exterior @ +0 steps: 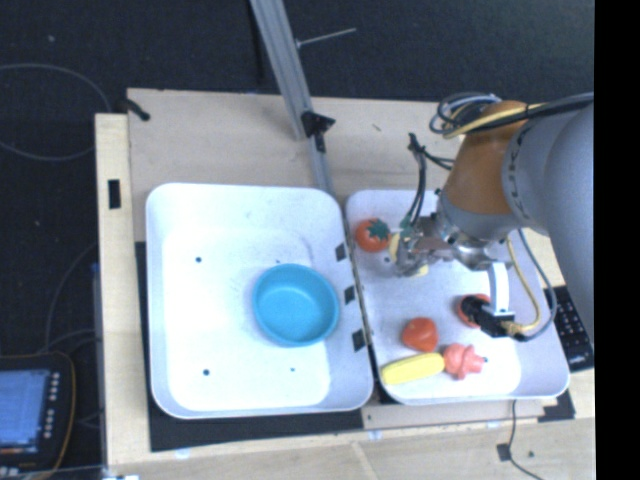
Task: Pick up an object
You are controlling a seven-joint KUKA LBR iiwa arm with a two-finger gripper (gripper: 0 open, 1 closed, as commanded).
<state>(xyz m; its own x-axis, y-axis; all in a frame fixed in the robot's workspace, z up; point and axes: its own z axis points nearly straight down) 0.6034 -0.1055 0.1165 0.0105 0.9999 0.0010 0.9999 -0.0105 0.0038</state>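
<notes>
1. At the near edge of the right bin (540,373), a yellow oblong piece (412,369) lies flat. Its long axis runs across the bin, the right end tipped slightly toward the far side. A pink piece (462,360) lies just beside that right end.
2. Just behind these sits a red lump (420,333) with no clear long axis. To its right is an orange-red piece (468,310), partly hidden by robot hardware.
3. Across the divide, a blue bowl (294,304) stands upright and mouth up in the left bin (200,218), well apart from any gripping action.
4. Farther back, the gripper (410,255) hangs low over the far left part of the right bin. Whether it is spread or pressed together cannot be told from this angle, and no object can be seen in its grasp.
5. Nearest the gripper, just to its left at the far left corner of the right bin, rests a round red toy with a green top (373,234). It is judged the likeliest target. It is roughly spherical, so it has no long axis, and the green top faces upward.
6. Progress, as judged: the approach is made, but no object appears raised off the bin floor. Grasp and lift are not yet done.
7. Beyond all this, the arm (480,178) reaches in from the right, over the far part of the right bin.
</notes>
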